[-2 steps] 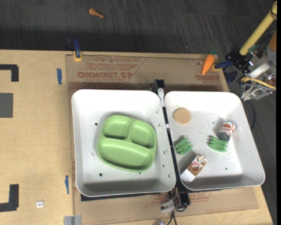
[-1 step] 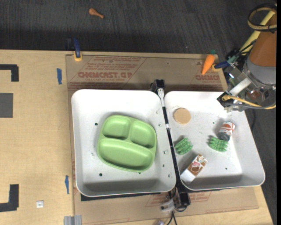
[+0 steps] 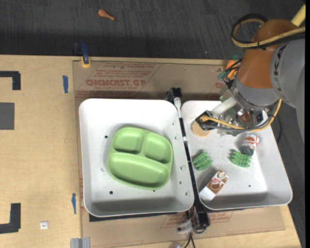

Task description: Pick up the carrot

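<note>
Tool hangs over the far part of the right bin, hidden under the wrist, so can't tell if it's apart or together. Nothing seen clamped in it.

- Just beside it, toward the bin divider: tan round piece.
- Near side of the tool: red-and-white can, with a green leafy piece next to it.
- Second leafy piece sits by the divider; brown-and-white packet is nearer the front wall.
- Left bin: green divided plate.
- Carrot: small orange piece on the dark floor beyond the desk's far edge, outside both bins and well apart from the tool.
</note>
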`<act>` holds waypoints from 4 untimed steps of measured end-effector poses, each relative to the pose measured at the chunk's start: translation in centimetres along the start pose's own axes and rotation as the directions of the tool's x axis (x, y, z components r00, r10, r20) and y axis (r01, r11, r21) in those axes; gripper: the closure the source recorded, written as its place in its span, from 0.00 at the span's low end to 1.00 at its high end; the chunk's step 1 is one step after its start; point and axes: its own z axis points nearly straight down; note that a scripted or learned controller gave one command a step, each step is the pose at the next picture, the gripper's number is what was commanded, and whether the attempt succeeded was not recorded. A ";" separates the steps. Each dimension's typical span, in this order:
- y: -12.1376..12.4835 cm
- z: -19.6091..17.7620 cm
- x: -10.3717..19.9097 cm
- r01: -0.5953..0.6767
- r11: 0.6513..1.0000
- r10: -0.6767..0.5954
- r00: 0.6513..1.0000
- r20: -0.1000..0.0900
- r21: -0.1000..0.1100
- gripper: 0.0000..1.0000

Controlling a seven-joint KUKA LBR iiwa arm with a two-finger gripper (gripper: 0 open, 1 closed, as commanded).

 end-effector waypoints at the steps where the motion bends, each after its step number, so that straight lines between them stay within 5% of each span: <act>1: 0.0 0.0 0.0 -0.001 1.000 0.001 1.000 0.000 -0.001 0.00; 2: 0.1 6.8 -0.2 0.329 0.944 -0.329 0.944 0.001 0.000 0.00; 3: 5.2 16.0 -9.0 0.305 0.952 -0.305 0.952 -0.002 -0.004 0.00; 4: 3.8 15.5 -11.8 0.084 0.996 -0.084 0.996 -0.001 0.000 0.00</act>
